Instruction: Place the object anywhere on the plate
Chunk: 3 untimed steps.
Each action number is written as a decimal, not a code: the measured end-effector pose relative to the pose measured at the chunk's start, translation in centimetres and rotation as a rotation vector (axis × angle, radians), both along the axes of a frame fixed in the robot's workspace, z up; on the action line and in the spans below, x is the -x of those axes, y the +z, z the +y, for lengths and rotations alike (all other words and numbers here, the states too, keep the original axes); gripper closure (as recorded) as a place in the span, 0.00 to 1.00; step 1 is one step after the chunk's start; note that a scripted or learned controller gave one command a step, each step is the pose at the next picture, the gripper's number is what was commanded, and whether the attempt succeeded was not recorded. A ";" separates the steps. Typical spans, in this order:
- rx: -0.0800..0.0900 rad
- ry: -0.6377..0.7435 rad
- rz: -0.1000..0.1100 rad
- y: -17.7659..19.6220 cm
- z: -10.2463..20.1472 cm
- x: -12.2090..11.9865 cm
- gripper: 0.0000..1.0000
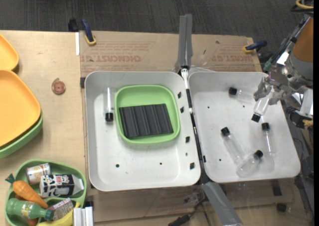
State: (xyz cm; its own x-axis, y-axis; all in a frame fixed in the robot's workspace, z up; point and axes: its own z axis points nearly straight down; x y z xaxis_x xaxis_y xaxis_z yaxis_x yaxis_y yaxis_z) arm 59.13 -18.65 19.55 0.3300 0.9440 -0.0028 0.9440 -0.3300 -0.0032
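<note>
Currently a clear vial with a black cap (259, 108) is seen clamped in the gripper (264, 99), lifted near the right bin's (214, 170) right edge. Carriage is advised level toward the green plate (147, 94) in the left bin (99, 170), release being made low over its dark ribbed mat (147, 120).

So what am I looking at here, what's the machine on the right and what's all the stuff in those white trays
One camera looks down at a slant on a bench with two shallow white bins. The machine on the right is a robot arm, grey and orange, run by a program. At its tip is a two-finger hand, hanging over the right bin with a clear vial between its fingers, black cap pointing down. Four more vials lie in that bin. The left bin holds a green plate with a dark ridged pad on it, and one vial lies beside the plate. The job is to set a vial on the plate. Off to the left are orange plates and a bowl of toy food.
</note>
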 end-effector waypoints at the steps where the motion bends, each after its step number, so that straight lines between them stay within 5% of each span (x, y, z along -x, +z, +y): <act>1: 0.000 0.000 0.000 0.0 0.0 0.0 0.00; 2: -0.001 -0.092 0.000 3.8 7.8 1.7 0.00; 3: 0.001 -0.309 0.001 2.7 11.1 1.5 0.00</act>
State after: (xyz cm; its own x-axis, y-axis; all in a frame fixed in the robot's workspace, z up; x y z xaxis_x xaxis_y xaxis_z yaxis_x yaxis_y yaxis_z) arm 57.64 -7.54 22.29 0.6016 0.7988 -0.0036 0.7988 -0.6016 -0.0036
